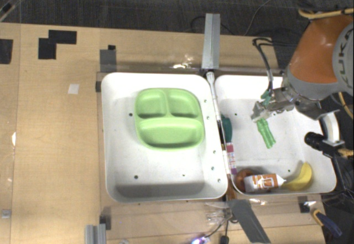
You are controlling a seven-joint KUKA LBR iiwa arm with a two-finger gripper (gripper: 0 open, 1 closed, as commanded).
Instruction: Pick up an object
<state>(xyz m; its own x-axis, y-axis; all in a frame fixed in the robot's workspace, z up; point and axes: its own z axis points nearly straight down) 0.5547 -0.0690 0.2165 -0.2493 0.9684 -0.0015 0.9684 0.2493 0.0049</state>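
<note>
Camera view: gripper (264, 113) over right bin (243, 91), upper middle; arm enters from right. Green elongated object (267, 134) hangs tilted just below fingers (259, 110), its upper end at fingertips; whether fingers clamp it cannot tell. Along right bin's near wall: bottle with orange label (261, 182) lying on side, banana (300, 176) just right of it. Left bin (119, 143) holds green divided plate (167, 117). Both bins on wooden table (50, 126).

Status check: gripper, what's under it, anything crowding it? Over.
Gripper over right bin. Green object just beneath it, grasp unconfirmed. Banana and bottle lie apart, near front wall.
</note>
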